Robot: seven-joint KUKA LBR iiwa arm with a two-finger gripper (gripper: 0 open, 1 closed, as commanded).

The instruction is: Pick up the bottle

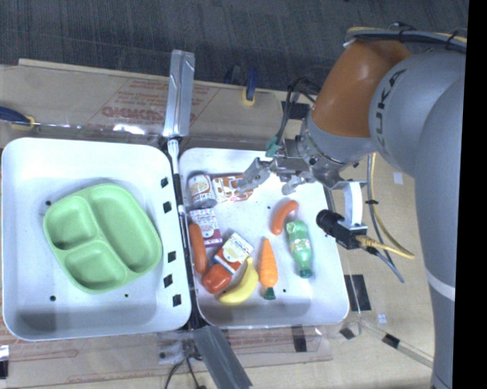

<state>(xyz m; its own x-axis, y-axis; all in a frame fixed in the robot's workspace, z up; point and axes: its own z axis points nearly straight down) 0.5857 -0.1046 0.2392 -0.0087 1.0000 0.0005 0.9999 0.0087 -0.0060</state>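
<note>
Dark carpet behind, cardboard-covered tabletop (pixel 87 94) carrying two white bins: the left bin (pixel 17 220) has a green divided plate (pixel 103 236), the right bin (pixel 323 302) has the clutter. The bottle (pixel 299 247), green with a white cap, lies on its side near the right wall of the right bin, with an orange-red sausage-shaped piece (pixel 282 215) touching or just beside its far end and a carrot (pixel 268 265) close on its left. The hand (pixel 264 173) hangs over the far part of that bin, above a flat red-and-white packet (pixel 230 187), well apart from the bottle and holding nothing; I can't tell whether it's apart or together. To do this well: shift right and nearer, align the closing axis across the bottle's width, and grab mid-body. Watch clearance at the bin wall and carrot. A round body may roll, so I'd centre it.
</note>
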